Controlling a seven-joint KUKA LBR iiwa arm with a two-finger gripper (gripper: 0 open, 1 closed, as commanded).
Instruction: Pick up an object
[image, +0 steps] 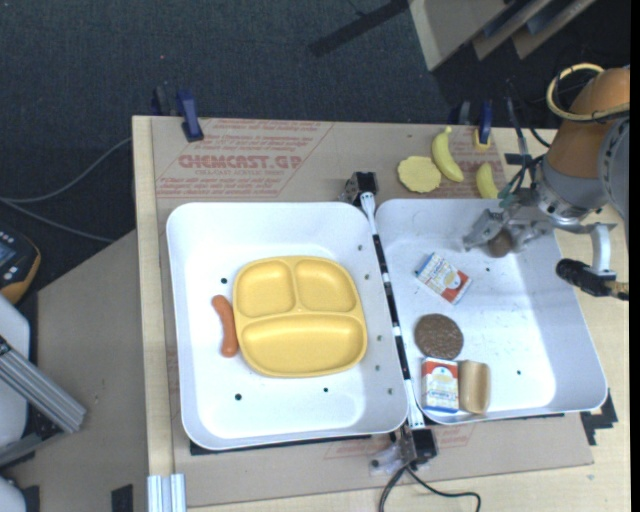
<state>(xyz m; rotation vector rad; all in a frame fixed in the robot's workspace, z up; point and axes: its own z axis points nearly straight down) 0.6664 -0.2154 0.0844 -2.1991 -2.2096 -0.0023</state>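
Hovering low in the right bin's (560, 390) far corner, gripper (497, 236); jaws' state cannot be told. Nearest pick: small carton (442, 277), lying flat just beside. Judged light, stiff, crushable; grip across its short sides.

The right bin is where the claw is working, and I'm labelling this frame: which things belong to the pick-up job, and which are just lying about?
Part of the job:
- claw, low over the right bin
- small carton
- brown patty
- red-and-white carton
- tan roll

Lying about:
- yellow divided plate and hot dog in the left bin
- bananas and yellow disc on the bench
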